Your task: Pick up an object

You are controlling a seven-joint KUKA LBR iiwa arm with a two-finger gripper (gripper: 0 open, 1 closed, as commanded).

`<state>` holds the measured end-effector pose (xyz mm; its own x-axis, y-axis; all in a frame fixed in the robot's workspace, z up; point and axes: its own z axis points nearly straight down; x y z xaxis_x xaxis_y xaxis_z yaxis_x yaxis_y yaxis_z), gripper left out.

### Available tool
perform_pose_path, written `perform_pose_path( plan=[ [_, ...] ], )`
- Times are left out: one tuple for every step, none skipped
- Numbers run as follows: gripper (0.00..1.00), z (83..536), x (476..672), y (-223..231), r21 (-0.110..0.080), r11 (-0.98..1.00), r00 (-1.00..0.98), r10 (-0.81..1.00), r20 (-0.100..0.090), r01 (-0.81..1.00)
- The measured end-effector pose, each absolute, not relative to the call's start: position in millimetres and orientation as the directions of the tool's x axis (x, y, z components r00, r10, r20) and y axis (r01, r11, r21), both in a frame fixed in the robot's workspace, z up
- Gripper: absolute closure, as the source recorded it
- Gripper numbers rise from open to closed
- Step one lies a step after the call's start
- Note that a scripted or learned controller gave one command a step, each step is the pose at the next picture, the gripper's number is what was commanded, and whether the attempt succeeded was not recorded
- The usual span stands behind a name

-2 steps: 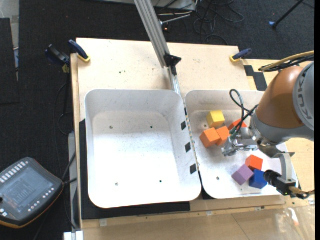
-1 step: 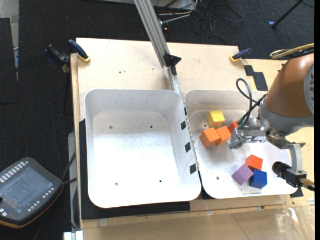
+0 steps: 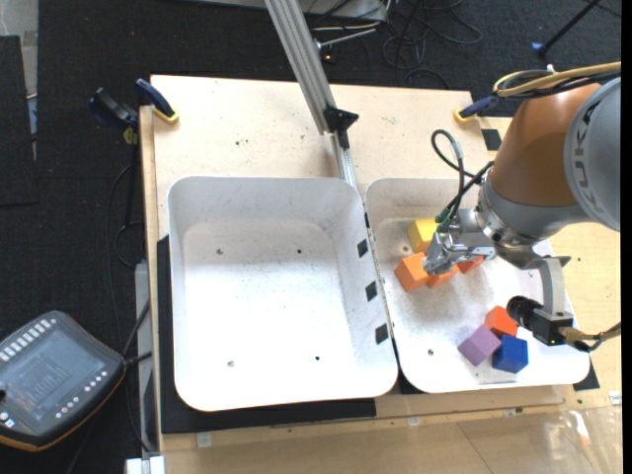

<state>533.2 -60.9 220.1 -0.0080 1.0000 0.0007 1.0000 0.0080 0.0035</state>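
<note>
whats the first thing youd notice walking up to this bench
The big grey arm with its orange band reaching in from the right, its gripper down in the right bin over an orange block and a yellow block. Next, the bright cluster near that bin's front right corner: a purple block, a blue block and another orange block.

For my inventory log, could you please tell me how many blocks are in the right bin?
5: a yellow block and orange block by the claw; a second orange, purple and blue near the front. The arm may hide more.
</note>
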Motion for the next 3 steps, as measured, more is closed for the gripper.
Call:
perform_pose_path(
  plan=[
    [1.00,232.8,564.4,-12.0,0.004,0.009,-0.009,1.000,0.001,1.000],
    [1.00,234.8,602.5,39.7,0.004,0.008,-0.008,1.000,0.001,1.000],
    [1.00,232.7,641.1,81.9,0.004,0.006,-0.006,1.000,0.000,1.000]
  ],
)
